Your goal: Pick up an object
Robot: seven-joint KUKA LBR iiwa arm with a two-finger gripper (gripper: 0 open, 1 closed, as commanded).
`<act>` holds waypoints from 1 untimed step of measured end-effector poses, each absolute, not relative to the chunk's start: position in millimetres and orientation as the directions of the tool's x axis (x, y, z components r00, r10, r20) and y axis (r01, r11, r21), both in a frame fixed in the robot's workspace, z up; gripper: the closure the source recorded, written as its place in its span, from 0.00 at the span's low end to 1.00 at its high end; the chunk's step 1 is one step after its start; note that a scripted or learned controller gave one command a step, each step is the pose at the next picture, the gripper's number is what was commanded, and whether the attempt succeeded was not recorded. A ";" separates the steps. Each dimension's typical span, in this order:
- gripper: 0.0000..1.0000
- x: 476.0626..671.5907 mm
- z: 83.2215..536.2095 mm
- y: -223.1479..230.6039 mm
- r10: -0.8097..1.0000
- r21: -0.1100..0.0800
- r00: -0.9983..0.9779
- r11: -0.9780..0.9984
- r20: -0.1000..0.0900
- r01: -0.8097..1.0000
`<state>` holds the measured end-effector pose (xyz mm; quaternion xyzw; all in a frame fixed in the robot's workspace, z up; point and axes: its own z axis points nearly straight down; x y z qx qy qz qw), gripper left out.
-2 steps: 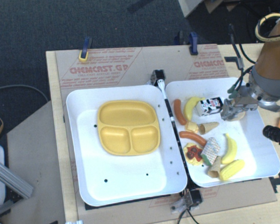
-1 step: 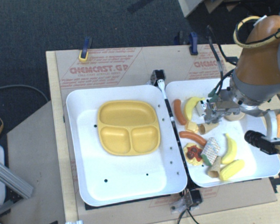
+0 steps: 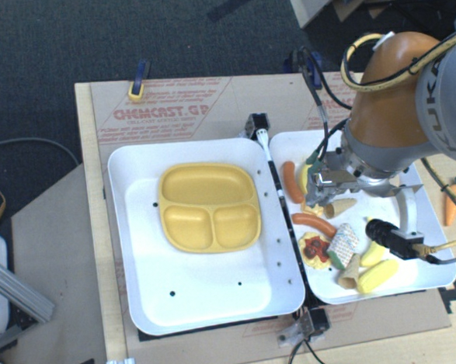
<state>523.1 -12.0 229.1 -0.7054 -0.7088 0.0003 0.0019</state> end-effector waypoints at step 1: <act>1.00 505.2 227.5 26.9 1.000 -0.004 -0.004 0.004 0.002 1.000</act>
